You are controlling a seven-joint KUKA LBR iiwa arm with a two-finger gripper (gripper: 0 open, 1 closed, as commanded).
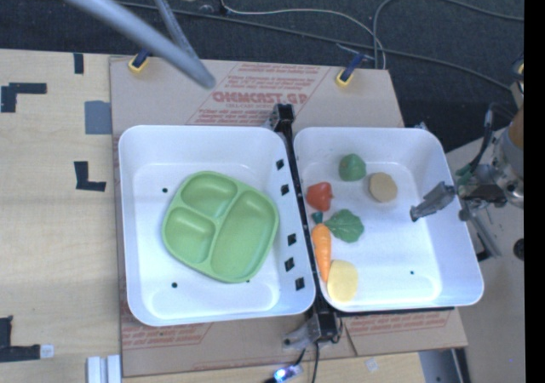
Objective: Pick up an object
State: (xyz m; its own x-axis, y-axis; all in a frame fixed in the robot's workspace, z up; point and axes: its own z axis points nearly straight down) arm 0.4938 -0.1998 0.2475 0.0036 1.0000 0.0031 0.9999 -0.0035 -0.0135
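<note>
Although reaching in at mid-right of the frame, carries nothing that can be seen. Gripper [433,201] low over the right wall of the right bin [426,141]; whether open or closed, cannot tell. Candidates clustered toward that bin's left side, likely just as tipped in: green ball [352,167] and tan disc [383,187] nearest, red piece [319,196], leafy green piece [344,225], carrot [322,252] against the dividing wall, yellow lump [342,281] lowest. Green tray [221,225] alone in the left bin [128,147], probably as a drop-off. Tan disc judged easiest: closest, clear on all sides.
</note>
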